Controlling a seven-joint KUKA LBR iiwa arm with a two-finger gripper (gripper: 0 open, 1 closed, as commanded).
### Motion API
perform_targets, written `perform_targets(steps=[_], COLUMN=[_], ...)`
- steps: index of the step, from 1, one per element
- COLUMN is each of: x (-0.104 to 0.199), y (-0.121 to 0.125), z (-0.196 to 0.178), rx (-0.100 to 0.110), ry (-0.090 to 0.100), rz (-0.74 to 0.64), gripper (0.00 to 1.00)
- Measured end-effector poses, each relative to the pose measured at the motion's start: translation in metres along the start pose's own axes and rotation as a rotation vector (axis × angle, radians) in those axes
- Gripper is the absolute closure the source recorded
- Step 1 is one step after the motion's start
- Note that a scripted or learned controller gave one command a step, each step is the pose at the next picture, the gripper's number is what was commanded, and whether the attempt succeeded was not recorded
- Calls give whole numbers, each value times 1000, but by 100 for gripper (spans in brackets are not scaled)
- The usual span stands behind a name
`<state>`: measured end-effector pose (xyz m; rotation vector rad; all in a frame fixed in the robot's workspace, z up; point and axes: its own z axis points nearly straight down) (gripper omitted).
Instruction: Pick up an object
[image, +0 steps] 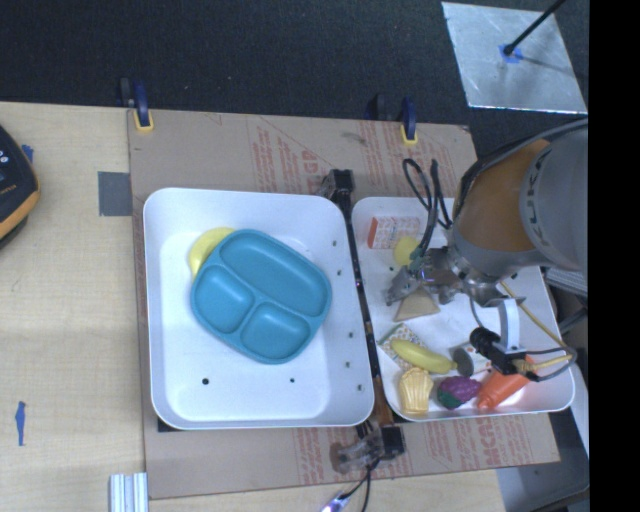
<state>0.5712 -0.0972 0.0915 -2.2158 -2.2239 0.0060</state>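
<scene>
The right bin (372, 215) holds several small toy foods. Among them are a yellow banana (420, 355), a pale yellow corn piece (415, 390), a purple piece (458, 390) and an orange carrot-like piece (497, 390). A small orange-and-white box (381, 232) lies at the bin's back left, with a yellow piece (404, 249) beside it. My gripper (415, 285) is low in the right bin's middle, over a pale wedge-shaped piece (418, 308). The grey and orange arm (510, 205) covers the bin's back right part.
The left bin (170, 385) carries a blue divided plate (261, 295) with a yellow item (207, 246) partly under its back left edge. A black and yellow device (15, 190) sits at the far left of the bench. Cables (428, 185) trail off the wrist.
</scene>
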Motion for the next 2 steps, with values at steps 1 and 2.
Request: perform_targets(steps=[1, 2], x=[-1, 48], y=[0, 27], z=[-10, -101], rx=[1, -3], ry=[-1, 2], rz=[-3, -1], gripper=[100, 100])
